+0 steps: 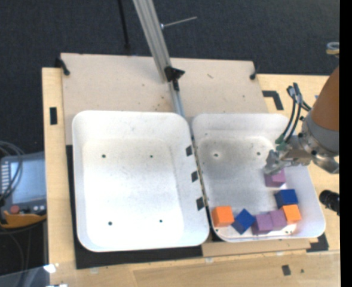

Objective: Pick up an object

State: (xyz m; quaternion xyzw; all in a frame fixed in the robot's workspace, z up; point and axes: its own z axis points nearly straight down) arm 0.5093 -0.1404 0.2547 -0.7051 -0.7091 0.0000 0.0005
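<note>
- Camera view, looking down at a slant: a small light-purple cube with matte faces (275, 178) sits on the floor of the right-hand shallow white bin (235, 130), toward that bin's right side.
- The grey metal pincer (274, 164) hangs directly over this cube, its tip touching or just above the cube's top edge; whether its tips are spread or pressed together cannot be told from this angle, and the cube cannot be seen between them.
- Just below the light-purple cube lies a dark blue cube (287, 197), and under that an orange cube (291, 213).
- Along the near wall of the same bin runs a row of blocks: a larger purple block (269, 222) touching the orange cube, then a tilted blue cube (244, 220), then a second orange cube (223, 215) near the bin's near-left corner.
- The bin floor is smooth white plastic, smudged grey toward the middle.
- The grey arm with its orange band (327, 109) reaches in from the right, with looped cables (295, 109) beside the wrist.
- The left-hand white bin (134, 178) lies alongside, its floor speckled with dark dust.
- Both bins rest on a pale wooden counter (158, 79), from which a slanted aluminium post (152, 26) rises at the far side.
</note>
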